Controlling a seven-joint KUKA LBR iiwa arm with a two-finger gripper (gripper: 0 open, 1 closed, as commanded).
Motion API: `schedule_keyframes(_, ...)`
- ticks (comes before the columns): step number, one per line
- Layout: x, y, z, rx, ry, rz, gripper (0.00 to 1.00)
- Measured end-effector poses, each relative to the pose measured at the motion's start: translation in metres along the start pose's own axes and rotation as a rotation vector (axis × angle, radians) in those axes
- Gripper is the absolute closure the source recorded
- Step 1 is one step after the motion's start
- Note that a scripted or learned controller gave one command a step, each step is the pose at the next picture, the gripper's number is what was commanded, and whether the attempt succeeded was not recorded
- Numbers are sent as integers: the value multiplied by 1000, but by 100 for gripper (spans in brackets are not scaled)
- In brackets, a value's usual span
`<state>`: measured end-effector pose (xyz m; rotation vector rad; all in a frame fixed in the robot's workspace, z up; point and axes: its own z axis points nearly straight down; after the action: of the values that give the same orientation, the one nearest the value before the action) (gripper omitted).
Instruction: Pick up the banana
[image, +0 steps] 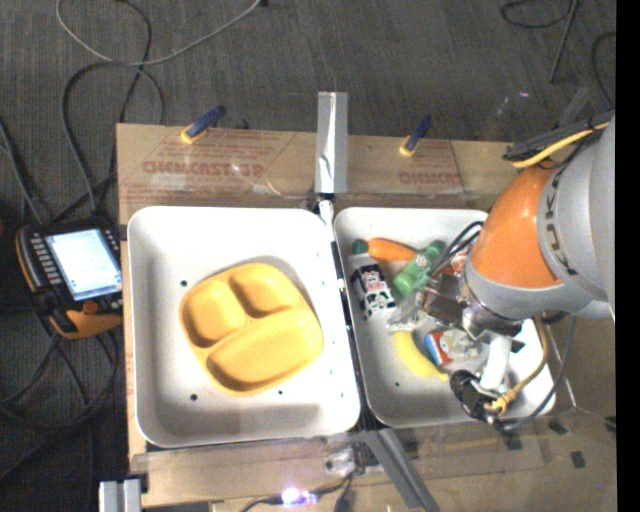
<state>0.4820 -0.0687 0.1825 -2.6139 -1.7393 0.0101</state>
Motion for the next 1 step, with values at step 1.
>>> schedule_keyframes(1,-30,17,94,-13,5,35,0)
